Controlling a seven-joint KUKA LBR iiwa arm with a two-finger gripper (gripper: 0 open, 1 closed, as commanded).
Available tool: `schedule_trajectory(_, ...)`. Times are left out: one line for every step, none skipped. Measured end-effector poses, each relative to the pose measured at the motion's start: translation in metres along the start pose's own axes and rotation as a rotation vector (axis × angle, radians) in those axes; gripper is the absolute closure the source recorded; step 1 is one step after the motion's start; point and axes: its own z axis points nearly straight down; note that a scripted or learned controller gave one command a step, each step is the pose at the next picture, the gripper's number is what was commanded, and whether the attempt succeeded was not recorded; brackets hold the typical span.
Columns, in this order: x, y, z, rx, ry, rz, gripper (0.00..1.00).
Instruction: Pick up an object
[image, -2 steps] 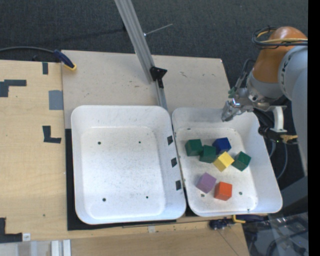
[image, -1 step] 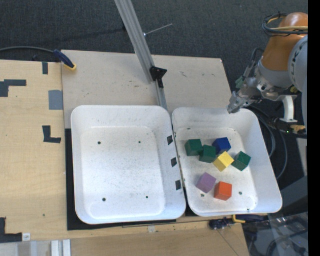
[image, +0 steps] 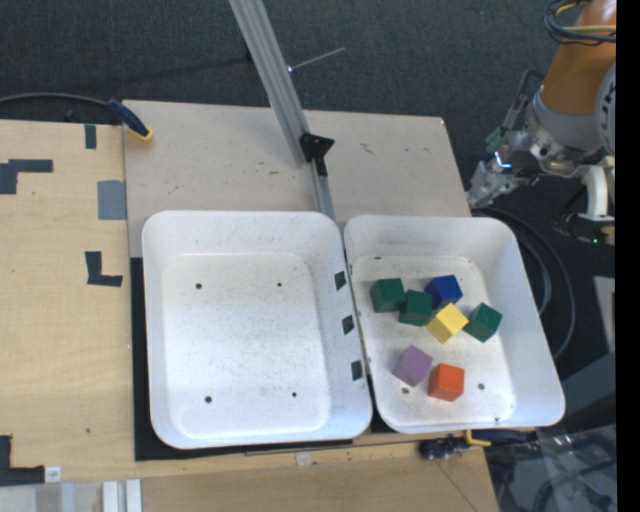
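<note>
two white bins (image: 245, 232) sit on the bench; my gripper (image: 487, 186) hovers beyond the right bin's blocks (image: 436, 320), fingers' state unclear.

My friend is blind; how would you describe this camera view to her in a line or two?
Seven small blocks, three green, one each blue, yellow, purple and orange, lie clustered in the right bin of two white bins on a bench. The left bin sits beside it, and the arm's tool hangs beyond the right bin's far corner.
</note>
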Motion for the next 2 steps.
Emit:
schedule_trajectory(0.001, 0.001, -0.019, 0.003, 0.001, 0.000, 1.00)
schedule_trajectory(0.052, -0.006, -0.024, 0.005, 0.002, -0.004, 1.00)
